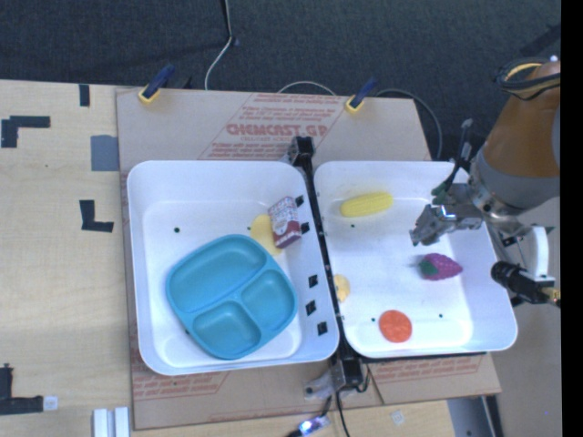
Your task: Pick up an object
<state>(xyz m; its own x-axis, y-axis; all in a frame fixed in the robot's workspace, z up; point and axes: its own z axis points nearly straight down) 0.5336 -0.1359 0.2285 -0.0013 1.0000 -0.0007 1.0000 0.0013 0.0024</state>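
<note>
Dark carpet-like floor (109,25) fills the top of the camera view, with a thin pale cable (219,53) trailing across it. Below lies a light wood bench (55,289) marked with black tape pieces. On it sits a brown cardboard sheet (273,126) with red lettering, pinned at its far edge by two blue-and-yellow clamps (157,83).

Two white bins rest on the cardboard, touching along a black divider strip. Left bin (146,189): a blue three-compartment plate (231,295) toward 6 o'clock; at the plate's 1 o'clock, a small red-and-white carton (285,220) leaning on a yellow piece (263,232).

Right bin (492,330): a yellow corn cob (366,205) near 11 o'clock, a purple toy fruit with green top (440,266) toward 3 o'clock, an orange round piece (395,326) at 6 o'clock, a small yellow object (341,288) against the divider at 9 o'clock.

Arm enters from 3 o'clock; orange band (528,76) visible. Gripper (428,230) hangs over the right bin, just at 11 o'clock of the purple fruit, apart from it. Whether it is open or closed cannot be told; nothing seen held.
</note>
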